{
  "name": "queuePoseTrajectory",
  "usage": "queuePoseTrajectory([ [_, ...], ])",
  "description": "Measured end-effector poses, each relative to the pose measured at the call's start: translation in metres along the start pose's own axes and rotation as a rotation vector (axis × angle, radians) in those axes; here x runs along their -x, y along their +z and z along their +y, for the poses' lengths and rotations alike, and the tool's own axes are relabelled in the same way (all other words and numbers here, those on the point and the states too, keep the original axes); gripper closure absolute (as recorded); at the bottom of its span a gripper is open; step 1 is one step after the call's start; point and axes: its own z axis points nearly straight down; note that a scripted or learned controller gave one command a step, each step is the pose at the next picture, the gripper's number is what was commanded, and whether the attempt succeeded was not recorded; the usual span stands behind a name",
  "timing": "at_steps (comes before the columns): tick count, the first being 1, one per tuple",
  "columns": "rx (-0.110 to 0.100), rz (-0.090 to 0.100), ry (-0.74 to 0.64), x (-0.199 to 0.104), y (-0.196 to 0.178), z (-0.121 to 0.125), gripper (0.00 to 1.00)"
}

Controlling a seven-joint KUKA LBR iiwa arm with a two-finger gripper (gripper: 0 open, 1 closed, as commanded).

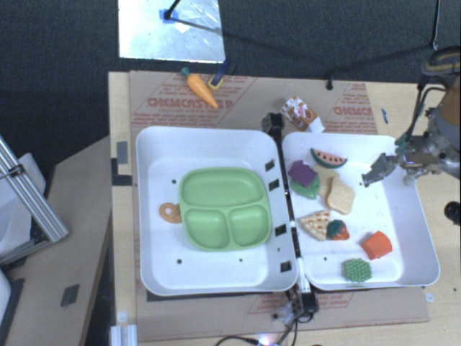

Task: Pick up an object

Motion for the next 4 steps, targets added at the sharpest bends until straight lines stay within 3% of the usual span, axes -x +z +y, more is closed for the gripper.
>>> queuePoseTrajectory([
  [1,0.011,-0.002,-0.003,0.0,-0.006,0.002,0.0],
  [4,0.007,-0.001,0.0,-0.012,0.148,0.01,0.0],
])
